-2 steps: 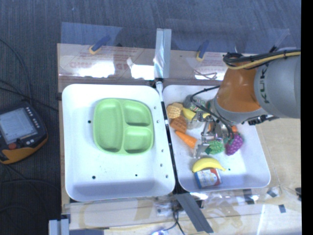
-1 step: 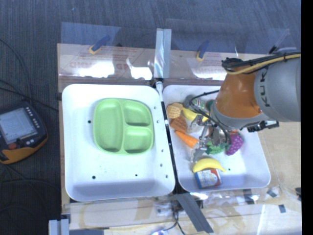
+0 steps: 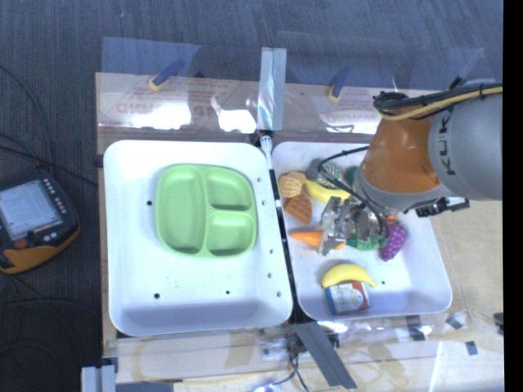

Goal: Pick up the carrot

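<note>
Just left of hand point(image 3: 333, 237), carrot point(image 3: 306, 238)

Two white bins are seen side by side, the left bin point(image 3: 122, 219) and the right bin point(image 3: 425, 284). One green tray point(image 3: 204, 209), divided into three compartments, is counted in the left bin. In the right bin are counted one carrot point(image 3: 306, 238), two bananas point(image 3: 323, 191) point(image 3: 346, 275), one can point(image 3: 347, 298), one bunch of grapes point(image 3: 393, 241) and two brownish items point(image 3: 291, 184) point(image 3: 298, 209). One handheld controller point(image 3: 34, 221) is seen at the left edge.
</note>
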`<state>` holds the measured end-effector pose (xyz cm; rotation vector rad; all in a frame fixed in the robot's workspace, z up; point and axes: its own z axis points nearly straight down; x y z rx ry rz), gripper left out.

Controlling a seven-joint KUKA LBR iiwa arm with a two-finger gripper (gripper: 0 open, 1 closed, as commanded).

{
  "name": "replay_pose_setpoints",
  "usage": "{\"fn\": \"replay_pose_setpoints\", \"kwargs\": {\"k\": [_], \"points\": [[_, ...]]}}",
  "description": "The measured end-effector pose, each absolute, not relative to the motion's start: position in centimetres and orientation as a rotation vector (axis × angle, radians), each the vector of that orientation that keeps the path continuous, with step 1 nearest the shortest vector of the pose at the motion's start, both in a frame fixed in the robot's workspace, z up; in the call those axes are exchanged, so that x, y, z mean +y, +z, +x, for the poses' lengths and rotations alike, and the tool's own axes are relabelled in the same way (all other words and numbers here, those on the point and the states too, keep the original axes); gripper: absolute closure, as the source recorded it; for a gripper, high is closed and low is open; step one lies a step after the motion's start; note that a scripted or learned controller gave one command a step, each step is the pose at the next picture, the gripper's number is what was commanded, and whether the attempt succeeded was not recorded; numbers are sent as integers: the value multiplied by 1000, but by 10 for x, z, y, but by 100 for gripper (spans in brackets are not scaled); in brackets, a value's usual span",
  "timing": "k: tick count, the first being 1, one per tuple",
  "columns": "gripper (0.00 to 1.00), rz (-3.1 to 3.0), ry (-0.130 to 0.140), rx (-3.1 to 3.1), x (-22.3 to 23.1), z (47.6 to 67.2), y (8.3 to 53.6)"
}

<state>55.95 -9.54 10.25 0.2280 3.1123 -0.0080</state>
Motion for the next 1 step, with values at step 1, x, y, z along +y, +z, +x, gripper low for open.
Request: {"fn": "replay_pose_setpoints", "kwargs": {"k": [1], "points": [[100, 427, 3, 3104, -15, 571, 187]]}}
